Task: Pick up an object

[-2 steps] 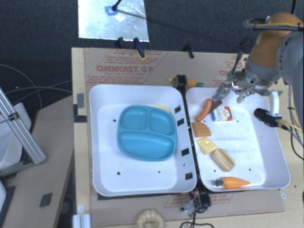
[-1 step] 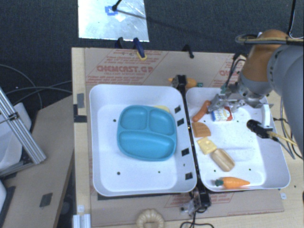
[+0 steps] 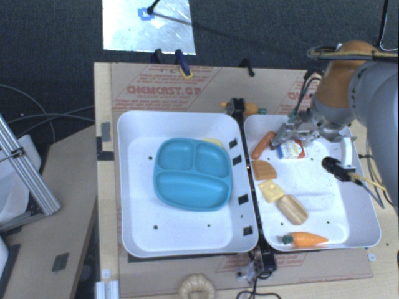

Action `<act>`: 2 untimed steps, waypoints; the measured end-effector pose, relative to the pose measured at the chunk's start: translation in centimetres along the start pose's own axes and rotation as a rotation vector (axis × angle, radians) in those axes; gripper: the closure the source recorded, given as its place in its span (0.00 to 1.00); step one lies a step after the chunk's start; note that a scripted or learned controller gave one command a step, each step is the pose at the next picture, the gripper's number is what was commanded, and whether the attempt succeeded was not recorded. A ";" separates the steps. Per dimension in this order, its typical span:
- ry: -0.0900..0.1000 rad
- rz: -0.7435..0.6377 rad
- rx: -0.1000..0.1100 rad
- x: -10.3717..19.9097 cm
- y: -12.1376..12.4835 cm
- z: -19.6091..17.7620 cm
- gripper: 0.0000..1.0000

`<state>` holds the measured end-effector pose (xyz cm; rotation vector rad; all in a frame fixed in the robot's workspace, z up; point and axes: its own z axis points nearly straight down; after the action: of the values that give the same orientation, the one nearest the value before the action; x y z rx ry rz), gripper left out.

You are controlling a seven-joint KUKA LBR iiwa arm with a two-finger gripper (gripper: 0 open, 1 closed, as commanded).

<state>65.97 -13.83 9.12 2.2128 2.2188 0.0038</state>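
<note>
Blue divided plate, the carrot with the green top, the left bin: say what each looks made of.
Blue divided plate: likely moulded plastic with a satin finish; one even colour, rounded compartment ridges.
Carrot: probably toy plastic or rubber; uniform orange, smooth, with a slight sheen.
Left bin: seemingly thin formed plastic, matte white; rounded corners and shallow flared walls.

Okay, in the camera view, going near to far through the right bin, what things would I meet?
carrot → roll → cheese → toast
</note>
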 end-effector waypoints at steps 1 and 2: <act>0.009 -0.004 -0.013 0.5 0.5 -1.7 1.00; 0.003 0.002 0.003 0.1 -0.3 -7.0 1.00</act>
<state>65.63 -13.71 16.09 2.2178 2.2205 0.0036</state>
